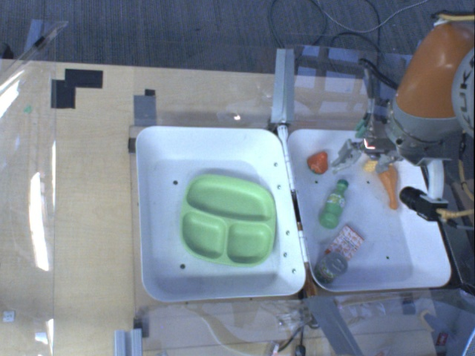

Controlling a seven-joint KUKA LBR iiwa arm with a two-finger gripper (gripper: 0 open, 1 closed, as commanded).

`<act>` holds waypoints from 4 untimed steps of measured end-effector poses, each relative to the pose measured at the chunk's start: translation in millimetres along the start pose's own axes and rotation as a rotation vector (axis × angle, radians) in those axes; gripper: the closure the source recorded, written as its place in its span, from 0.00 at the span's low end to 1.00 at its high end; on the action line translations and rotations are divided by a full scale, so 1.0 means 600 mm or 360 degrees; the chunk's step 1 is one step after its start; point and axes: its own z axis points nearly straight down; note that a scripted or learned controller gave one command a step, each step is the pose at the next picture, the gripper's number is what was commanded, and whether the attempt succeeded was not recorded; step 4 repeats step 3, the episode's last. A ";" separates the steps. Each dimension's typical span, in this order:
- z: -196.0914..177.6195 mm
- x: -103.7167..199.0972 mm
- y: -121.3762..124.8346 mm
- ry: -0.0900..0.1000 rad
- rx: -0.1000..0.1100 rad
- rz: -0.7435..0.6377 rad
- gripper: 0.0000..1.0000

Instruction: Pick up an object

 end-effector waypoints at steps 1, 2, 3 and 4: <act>0.203 0.004 -0.013 0.0000 0.0001 -0.0152 0.00; 0.183 0.005 -0.010 0.0001 -0.0009 -0.0153 1.00; -0.036 0.072 -0.073 -0.0001 -0.0008 -0.0053 1.00; -0.036 0.072 -0.073 -0.0001 -0.0008 -0.0053 1.00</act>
